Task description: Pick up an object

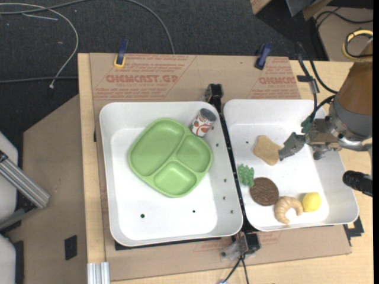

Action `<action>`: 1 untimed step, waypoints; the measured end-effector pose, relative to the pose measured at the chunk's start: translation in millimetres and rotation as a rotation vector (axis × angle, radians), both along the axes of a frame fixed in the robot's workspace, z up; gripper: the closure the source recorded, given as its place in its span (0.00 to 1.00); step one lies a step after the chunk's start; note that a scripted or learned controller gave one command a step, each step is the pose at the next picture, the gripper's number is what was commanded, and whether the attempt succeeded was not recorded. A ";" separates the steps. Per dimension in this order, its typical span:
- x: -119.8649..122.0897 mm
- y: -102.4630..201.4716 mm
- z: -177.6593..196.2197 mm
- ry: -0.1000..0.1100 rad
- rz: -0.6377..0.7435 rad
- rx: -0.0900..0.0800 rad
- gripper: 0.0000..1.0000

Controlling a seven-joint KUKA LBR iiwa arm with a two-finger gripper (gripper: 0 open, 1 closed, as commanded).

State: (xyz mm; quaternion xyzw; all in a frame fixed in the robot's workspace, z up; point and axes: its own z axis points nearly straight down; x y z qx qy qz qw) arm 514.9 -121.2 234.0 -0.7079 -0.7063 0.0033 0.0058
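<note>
While the gripper (291, 147) hovers beside the tan bread piece (267, 149) in the right bin (331, 215), fingers unreadable — cannot tell — it should centre over the piece before descending.

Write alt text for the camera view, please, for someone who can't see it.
A robot arm's pincer hovers by a tan bread piece in the right bin, near a cookie, croissant and lemon. The left bin holds a green divided plate and a small can.

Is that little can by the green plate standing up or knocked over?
Tipped: the can lies tilted against the green plate, its round end facing up.
</note>
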 end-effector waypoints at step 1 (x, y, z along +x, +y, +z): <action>2.3 0.1 5.2 -0.011 0.003 -0.002 0.00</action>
